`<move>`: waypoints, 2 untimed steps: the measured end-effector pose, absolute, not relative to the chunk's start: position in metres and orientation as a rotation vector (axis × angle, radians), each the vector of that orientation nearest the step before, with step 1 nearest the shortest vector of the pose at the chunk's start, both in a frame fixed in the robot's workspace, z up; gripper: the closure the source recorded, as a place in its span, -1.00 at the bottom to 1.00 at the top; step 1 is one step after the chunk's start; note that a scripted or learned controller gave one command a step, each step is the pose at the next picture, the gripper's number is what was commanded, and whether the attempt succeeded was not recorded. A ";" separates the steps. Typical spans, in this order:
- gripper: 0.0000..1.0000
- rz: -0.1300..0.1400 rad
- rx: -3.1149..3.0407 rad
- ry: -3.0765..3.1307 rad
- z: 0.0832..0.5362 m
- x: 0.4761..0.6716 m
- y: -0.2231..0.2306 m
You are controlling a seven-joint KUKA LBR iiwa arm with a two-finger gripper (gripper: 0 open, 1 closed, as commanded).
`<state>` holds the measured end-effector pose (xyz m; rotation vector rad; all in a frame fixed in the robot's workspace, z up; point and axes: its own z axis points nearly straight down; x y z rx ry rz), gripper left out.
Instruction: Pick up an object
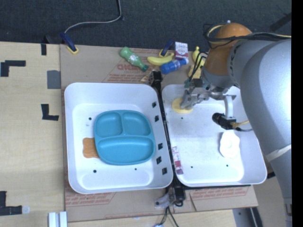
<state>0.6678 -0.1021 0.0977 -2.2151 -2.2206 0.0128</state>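
Ok, camera view. The hand (189,100) is low in the right bin (246,174), near its back-left corner, directly over a pale yellow flat piece (179,108). I can't tell how far the hand is open, and nothing is visibly gripped. The yellow piece lies on the bin floor near the bin's left wall, with its rounded edge showing and the rest hidden under the hand.

Same bin:
- A white soft-looking lump (229,144) lies toward the right wall, well apart from the yellow piece.
- A small flat packet (176,159) with red print lies at the left wall; the text is too small to read.

Left bin (75,174):
- A blue plate (124,137) lies flat. It is glossy plastic, rounded-square, with three compartments.
- A tan-orange flat thing (87,148) pokes out from under the plate's left edge.

Behind the bins, on a brown cardboard sheet (90,65), these are clustered close together:
- a green bottle (132,58) lying on its side
- a yellow banana (159,60)
- a blue bottle (171,66) on its side
- a small red-and-white box (181,48)

None of the labels is legible. The cardboard carries red print, partly covered by the bins, and it's unreadable too.

Both bins are shallow matte white plastic with rounded corners. The desk (23,141) is pale wood grain with black tape marks.
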 end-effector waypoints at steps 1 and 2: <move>-1.00 0.014 -2.215 -2.221 0.098 0.668 -0.102; -1.00 0.003 -2.222 -2.223 0.085 0.668 -0.096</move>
